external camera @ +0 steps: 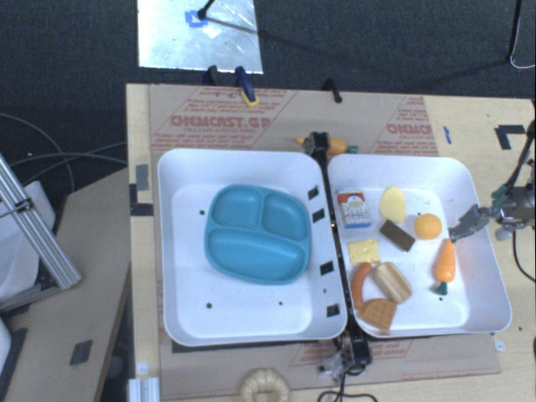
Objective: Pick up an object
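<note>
The waffle (pixel 378 314) is passed over: the carrot (pixel 445 263) (light, stiff, slippery) is best gripped mid-body by the gripper (pixel 466 222), whose state cannot be told.

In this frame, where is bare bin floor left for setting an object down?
Left bin: strips around the blue divided plate, widest along its near wall. Right bin: crowded centre; bare floor right of the carrot.

Dark blue carpet floor (pixel 67 48) all around. Shiny metal sheet (pixel 199 22) lying on it at the top. Black cables (pixel 59 153) across the left, near a tan side table (pixel 88 249).
</note>
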Robot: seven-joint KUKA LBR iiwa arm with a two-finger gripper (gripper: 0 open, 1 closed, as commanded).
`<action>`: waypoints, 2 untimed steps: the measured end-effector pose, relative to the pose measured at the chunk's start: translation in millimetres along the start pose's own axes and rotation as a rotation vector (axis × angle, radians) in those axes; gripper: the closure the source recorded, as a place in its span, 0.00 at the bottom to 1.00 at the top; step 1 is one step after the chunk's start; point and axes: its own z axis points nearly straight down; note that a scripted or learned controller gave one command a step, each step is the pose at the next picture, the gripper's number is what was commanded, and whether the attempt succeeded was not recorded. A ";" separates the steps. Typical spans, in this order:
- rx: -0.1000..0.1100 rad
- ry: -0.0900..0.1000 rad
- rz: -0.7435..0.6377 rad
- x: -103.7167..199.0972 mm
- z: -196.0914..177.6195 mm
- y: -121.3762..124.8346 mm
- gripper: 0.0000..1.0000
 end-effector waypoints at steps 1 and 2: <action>-0.009 -0.002 -0.003 0.4 -4.6 1.8 0.00; -0.006 -0.001 -0.001 -3.2 39.0 7.3 0.00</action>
